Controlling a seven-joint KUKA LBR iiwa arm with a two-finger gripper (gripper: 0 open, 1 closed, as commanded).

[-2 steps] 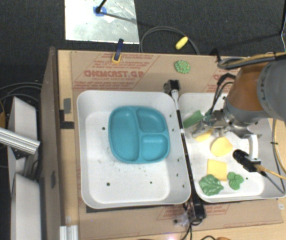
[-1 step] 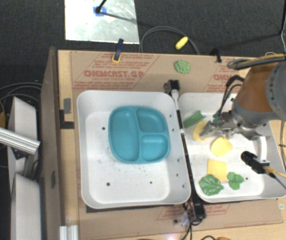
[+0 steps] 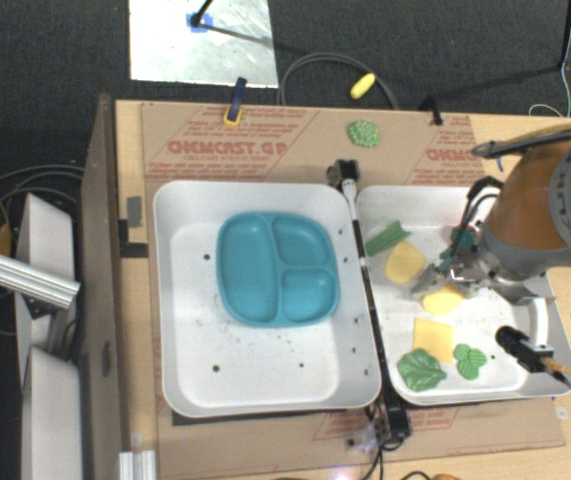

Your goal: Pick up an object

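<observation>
Hovering in the right bin [image 3: 535, 383], the claw [image 3: 443, 273] stands over a yellow piece [image 3: 442, 302] — finger state: cannot tell. Piece looks light, smooth, probably slippery — take it across its narrow sides.

A dark carpeted floor [image 3: 45, 58] is seen around the cardboard-covered tabletop [image 3: 265, 138]; a shiny sheet [image 3: 205, 28] is laid at upper left.

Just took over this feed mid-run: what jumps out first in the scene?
The blue divided plate in the left bin draws the eye first. Next comes the grey arm with its orange band, reaching in from the right, with its gripper low in the right bin among small pieces: a yellow round piece, a yellow square and green leaves.
</observation>
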